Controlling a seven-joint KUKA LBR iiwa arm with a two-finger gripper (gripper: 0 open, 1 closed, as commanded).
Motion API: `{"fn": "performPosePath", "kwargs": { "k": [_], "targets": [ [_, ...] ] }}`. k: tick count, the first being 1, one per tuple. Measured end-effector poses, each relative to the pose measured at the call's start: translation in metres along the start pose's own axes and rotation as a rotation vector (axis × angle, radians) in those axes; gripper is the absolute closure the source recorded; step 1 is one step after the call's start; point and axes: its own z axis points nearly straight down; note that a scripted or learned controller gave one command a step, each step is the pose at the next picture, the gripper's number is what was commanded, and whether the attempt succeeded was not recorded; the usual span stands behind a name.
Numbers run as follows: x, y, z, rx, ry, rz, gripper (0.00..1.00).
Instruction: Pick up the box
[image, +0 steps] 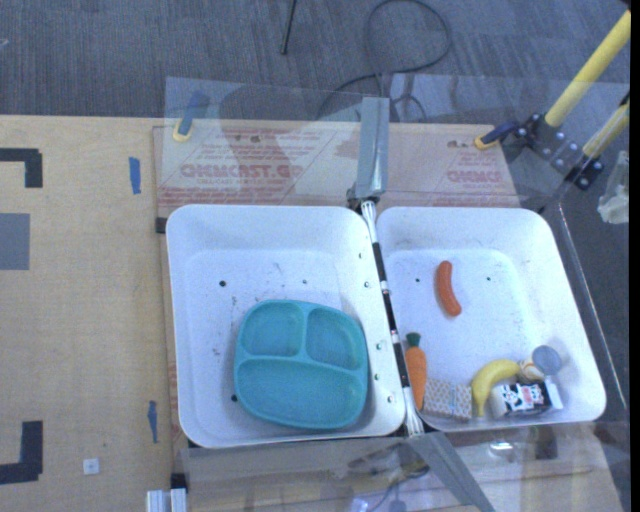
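The box (525, 398) is a small white carton with black print. It lies on its side in the front right corner of the right bin (500, 250). A yellow banana (494, 379) curves against its left end, and a small grey round cap (546, 358) sits just behind it. A flat beige speckled piece (449, 399) lies left of the banana.
An orange carrot (415, 368) lies along the right bin's left wall, and a red sausage (448, 288) rests mid-bin. A teal divided plate (300, 365) sits in the left bin (270, 230). A yellow-handled clamp (560, 110) stands at the back right.
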Motion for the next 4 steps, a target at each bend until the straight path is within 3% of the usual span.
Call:
{"fn": "performPosePath", "kwargs": {
  "k": [1, 2, 3, 4],
  "targets": [
    [0.068, 0.02, 0.019, -0.001, 0.0, 0.04, 1.0],
    [0.153, 0.057, 0.039, -0.001, 0.001, 0.084, 1.0],
    [0.203, 0.035, 0.065, 0.004, -0.001, 0.094, 1.0],
    [0.19, 0.042, 0.17, 0.004, 0.0, 0.1, 1.0]
  ]
}}
